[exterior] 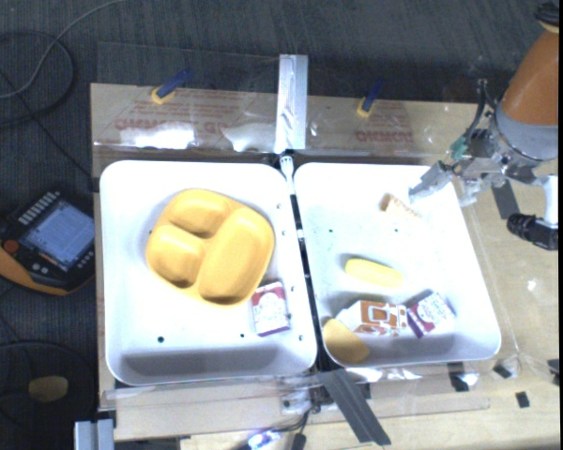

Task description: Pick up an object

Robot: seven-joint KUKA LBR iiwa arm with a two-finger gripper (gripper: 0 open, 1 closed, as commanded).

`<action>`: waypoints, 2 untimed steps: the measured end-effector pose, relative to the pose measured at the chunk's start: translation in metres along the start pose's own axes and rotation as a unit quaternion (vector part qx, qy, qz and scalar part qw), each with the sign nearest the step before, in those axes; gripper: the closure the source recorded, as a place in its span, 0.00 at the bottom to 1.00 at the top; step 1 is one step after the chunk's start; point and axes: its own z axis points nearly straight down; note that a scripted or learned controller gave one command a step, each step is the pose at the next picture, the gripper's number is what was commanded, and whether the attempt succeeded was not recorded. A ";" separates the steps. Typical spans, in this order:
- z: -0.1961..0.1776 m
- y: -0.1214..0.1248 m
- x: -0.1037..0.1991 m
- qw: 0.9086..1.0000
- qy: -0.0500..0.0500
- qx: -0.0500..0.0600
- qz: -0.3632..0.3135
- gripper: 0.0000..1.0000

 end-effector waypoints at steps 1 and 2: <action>0.114 -0.013 0.043 0.995 0.000 0.001 -0.104 0.00; 0.064 -0.023 0.061 0.981 -0.001 -0.001 -0.194 0.00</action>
